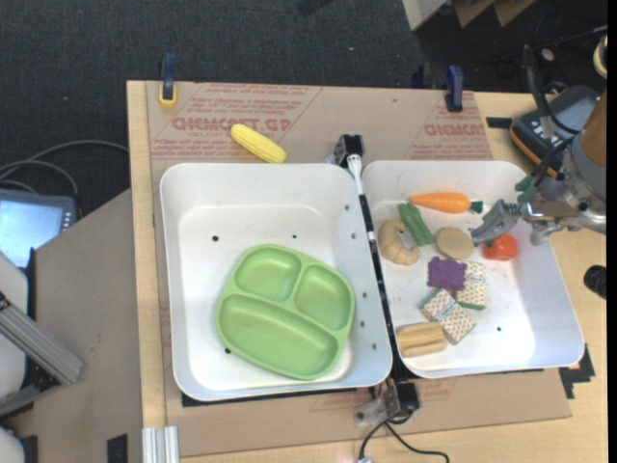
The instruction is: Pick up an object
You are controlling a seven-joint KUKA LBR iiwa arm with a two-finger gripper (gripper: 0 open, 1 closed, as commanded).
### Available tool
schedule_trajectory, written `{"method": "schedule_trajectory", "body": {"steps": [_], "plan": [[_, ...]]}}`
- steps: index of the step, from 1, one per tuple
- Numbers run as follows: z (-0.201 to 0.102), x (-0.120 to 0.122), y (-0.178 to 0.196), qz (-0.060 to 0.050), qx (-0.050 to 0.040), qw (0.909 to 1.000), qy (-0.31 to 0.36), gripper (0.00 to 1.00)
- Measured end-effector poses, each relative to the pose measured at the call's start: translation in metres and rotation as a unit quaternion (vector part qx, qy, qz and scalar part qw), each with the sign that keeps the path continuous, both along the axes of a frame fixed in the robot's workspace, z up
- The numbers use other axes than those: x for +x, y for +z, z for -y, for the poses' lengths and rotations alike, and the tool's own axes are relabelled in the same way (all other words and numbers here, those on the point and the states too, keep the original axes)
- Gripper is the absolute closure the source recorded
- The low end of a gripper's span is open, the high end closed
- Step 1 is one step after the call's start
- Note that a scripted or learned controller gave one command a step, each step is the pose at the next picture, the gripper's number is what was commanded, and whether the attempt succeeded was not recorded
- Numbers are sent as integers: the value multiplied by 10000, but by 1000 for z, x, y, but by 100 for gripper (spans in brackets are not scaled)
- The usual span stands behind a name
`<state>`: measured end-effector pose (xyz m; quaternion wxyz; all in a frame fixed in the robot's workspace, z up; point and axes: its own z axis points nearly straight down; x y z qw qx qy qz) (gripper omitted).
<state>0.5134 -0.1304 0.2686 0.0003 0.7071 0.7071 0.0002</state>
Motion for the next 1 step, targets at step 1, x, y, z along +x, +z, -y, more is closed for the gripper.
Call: {"method": "schedule_trajectory", "body": {"steps": [1], "plan": [[3,85,-130,-5,1,10000,19,0]]}}
